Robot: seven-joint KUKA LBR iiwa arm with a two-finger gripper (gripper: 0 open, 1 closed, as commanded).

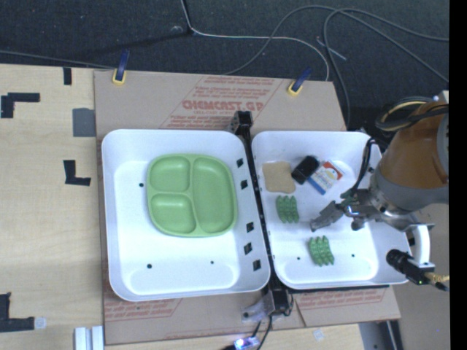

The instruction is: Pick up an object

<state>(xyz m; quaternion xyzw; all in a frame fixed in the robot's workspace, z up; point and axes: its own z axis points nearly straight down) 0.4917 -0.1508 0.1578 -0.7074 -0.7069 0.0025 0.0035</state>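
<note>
We see the gripper (326, 219) over the right bin (350, 274), its fingers spread and holding nothing, between two green ridged blocks: one (287, 208) beside the tan sponge (278, 176), one (321, 251) farther off.

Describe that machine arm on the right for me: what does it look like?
The arm is a thick, rounded body, grey with a broad orange band above the wrist. Black cables loop over its top. At its end sits a small dark metal gripper with two slim fingers. A white piece with a black fitting sticks out below.
</note>
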